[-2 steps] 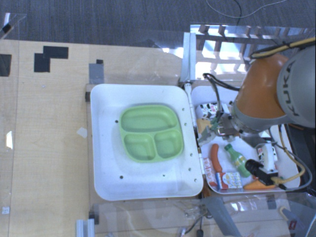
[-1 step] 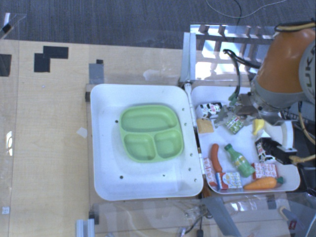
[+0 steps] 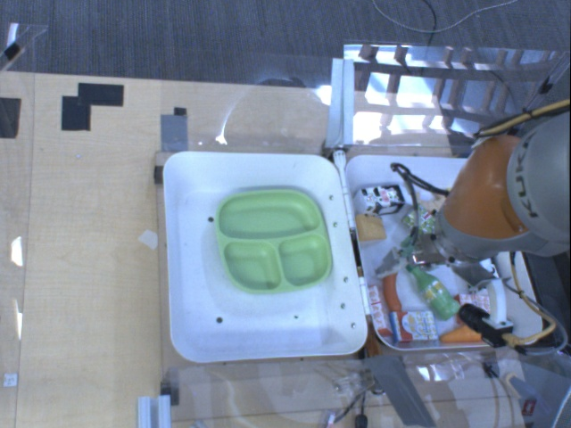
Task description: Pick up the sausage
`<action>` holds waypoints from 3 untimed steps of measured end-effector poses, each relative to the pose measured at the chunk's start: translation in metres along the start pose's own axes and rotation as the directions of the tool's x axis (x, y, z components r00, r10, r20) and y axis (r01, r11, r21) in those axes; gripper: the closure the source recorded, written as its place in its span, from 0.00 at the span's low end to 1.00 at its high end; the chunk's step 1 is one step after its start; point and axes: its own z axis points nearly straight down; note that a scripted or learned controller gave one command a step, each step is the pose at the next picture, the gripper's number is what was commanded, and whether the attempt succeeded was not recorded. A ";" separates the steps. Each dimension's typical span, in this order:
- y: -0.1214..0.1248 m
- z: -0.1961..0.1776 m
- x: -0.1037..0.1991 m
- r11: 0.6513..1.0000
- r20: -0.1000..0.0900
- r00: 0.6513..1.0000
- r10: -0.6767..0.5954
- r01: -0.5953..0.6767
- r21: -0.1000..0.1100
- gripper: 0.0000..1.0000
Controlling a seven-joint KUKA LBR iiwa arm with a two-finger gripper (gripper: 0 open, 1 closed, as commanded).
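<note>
Although the gripper [image 3: 412, 259] is seen low over the right bin [image 3: 359, 178], near the bin's middle, whether its jaws stand wide or narrow cannot be told, since the metal parts there are small and cluttered. The sausage [image 3: 391, 303], a reddish-orange stick, is found at about seven o'clock from the gripper, just beside it, lying lengthwise near the bin's left wall. A green bottle [image 3: 434, 294] lies at about four o'clock, and a small carton [image 3: 417, 325] at six o'clock, touching or nearly touching the sausage. The grasp is judged best made across the sausage's short axis, clear of the carton. At nine o'clock, well apart, a green divided plate [image 3: 270, 240] is shown in the left bin [image 3: 192, 266].
</note>
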 end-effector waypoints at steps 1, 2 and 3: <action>0.004 -0.012 0.002 1.000 -0.001 1.000 -0.003 0.003 -0.009 1.00; 0.030 -0.185 0.057 0.944 -0.005 0.944 -0.329 0.329 0.005 1.00; 0.032 -0.197 0.058 0.943 -0.001 0.943 -0.334 0.334 -0.001 1.00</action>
